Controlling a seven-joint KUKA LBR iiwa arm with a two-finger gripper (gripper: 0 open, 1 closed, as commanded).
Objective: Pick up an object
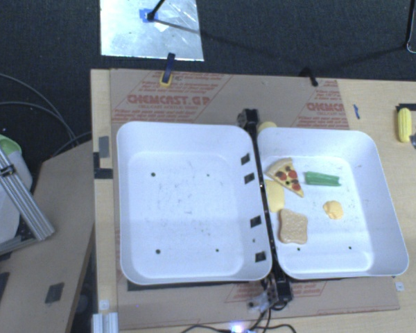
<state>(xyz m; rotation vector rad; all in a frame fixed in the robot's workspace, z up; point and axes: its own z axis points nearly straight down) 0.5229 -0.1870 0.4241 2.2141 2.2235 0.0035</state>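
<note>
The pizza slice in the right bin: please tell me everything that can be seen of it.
The pizza slice is a small toy wedge, probably plastic, with a yellow top, dark red round spots and a tan crust edge. It lies flat on the floor of the right bin, in the upper left part, near the divider between the bins. Its lower left edge meets or overlaps a pale yellow piece. The green piece lies just to its right, apart from it.

A lab test bench: two white bins on cardboard, aluminium framing, trailing cables.
</note>
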